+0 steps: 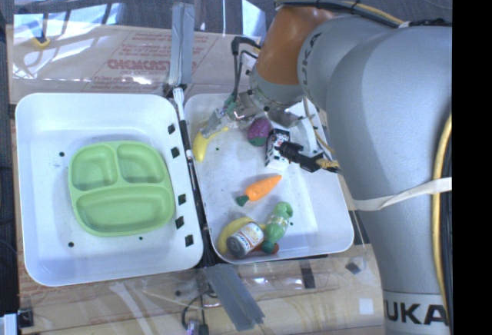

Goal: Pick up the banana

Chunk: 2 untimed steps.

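Observation:
The yellow banana (201, 144) lies in the right bin (327, 237), close against its left wall, with its upper end pointing toward the back. My gripper (228, 114) hangs low over the bin's back left corner, just above and to the right of the banana's upper end. It looks to be touching or nearly touching that end. The grey arm with its orange band comes in from the right and covers the bin's back right part.
Beside the gripper in the right bin is a purple item (259, 129). An orange carrot (261, 187) sits mid-bin. A green bottle (278, 220), a labelled jar (246, 237) and a yellow fruit (229, 230) are at the front. The left bin (38, 249) bears a green divided plate (119, 187).

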Motion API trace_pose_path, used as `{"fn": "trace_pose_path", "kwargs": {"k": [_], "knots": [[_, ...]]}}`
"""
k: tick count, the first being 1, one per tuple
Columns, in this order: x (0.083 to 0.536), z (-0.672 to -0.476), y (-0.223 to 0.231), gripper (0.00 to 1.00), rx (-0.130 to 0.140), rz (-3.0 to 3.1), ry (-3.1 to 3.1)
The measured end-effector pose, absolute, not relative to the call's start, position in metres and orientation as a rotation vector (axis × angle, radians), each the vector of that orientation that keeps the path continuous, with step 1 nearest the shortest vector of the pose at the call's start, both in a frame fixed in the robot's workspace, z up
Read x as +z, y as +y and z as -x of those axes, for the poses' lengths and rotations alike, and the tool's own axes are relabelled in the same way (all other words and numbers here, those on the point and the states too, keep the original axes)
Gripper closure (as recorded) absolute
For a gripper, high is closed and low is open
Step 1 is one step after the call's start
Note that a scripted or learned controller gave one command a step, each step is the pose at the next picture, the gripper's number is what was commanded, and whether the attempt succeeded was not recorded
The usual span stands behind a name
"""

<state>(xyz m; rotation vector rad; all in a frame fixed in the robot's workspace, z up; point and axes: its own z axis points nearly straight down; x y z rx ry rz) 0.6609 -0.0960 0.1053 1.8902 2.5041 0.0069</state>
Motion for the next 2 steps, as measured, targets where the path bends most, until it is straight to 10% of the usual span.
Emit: {"fn": "trace_pose_path", "kwargs": {"k": [1, 2], "knots": [[0.101, -0.657, -0.103, 0.0, -0.012, -1.699, 2.645], [0.192, -0.627, -0.09, 0.0, -0.002, -2.116, 2.323]]}}
